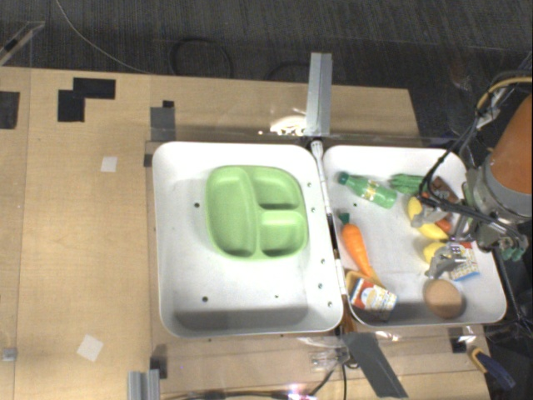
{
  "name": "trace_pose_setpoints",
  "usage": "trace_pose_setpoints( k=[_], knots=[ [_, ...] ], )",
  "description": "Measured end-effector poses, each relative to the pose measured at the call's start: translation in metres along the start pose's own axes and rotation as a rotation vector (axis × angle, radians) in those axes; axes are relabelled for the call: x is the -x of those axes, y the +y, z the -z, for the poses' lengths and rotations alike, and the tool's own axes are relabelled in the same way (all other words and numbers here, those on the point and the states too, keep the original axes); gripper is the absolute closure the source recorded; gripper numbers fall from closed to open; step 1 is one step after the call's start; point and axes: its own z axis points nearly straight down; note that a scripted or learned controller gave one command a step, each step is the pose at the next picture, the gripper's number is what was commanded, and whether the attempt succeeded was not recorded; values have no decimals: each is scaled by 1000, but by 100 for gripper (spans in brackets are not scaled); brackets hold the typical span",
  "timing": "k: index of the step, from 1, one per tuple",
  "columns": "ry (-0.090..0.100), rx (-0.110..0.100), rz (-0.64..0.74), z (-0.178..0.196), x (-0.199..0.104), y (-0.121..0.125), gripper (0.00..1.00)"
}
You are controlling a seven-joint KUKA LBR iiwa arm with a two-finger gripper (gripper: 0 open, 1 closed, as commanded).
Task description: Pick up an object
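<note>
Robot lab: bench (pixel 75 248), paired bins (pixel 175 248).

Light wood bench (pixel 75 248) with a few black patches (pixel 83 97) stuck near its far edge, dark grey carpet (pixel 250 15) behind it, thin cable (pixel 92 40) trailing across the floor.

A divided tray (pixel 254 212) lies in the left bin (pixel 179 307). In the right bin (pixel 391 227), a bottle (pixel 367 189) lies behind a carrot (pixel 356 247); what looks like an egg (pixel 443 297) sits nearest, rightward.
</note>
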Motion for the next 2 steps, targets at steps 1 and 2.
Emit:
trace_pose_setpoints(
  k=[1, 2],
  knots=[
    [0, 0, 54, -147, 20, -40, 0],
    [-13, -6, 163, -151, 4, -9, 0]
  ],
)
